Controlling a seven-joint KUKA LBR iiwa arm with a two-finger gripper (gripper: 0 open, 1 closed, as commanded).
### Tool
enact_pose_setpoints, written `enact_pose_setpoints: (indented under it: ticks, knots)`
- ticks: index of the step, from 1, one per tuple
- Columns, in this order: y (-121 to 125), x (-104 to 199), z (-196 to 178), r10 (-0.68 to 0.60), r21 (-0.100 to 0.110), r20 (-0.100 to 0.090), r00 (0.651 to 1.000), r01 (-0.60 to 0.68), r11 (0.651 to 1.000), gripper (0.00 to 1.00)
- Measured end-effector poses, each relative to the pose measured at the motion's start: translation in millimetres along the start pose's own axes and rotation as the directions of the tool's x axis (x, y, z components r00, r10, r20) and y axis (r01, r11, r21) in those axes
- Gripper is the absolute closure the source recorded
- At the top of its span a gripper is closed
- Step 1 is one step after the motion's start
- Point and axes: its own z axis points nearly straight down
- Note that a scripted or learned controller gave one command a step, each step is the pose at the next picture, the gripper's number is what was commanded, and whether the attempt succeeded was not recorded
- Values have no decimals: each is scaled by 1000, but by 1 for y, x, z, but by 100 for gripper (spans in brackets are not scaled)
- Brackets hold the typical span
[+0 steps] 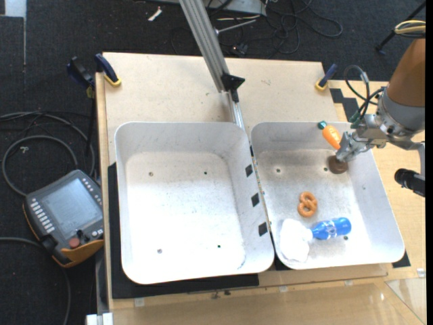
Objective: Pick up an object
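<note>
Two white bins sit on the desk (176,87). The right bin (379,208) holds five items: carrot (331,135), brown disc (337,166), pretzel (307,204), blue bottle (331,228), white cloth (294,240). Pincer (347,150), upper right, touches the disc; finger state indiscernible.

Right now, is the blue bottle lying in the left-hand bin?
No, the blue bottle lies in the right bin, next to a white crumpled item and below the orange pretzel-shaped toy.
</note>
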Motion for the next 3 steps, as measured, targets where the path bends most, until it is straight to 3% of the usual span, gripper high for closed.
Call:
enact_pose_setpoints:
  ticks: [1, 3]
  knots:
    - [-8, 0, -52, 0, -1, 0, 1000, 0, 1000, 100]
    - [-28, 105, -61, -6, 7, -5, 1000, 6, 1000, 100]
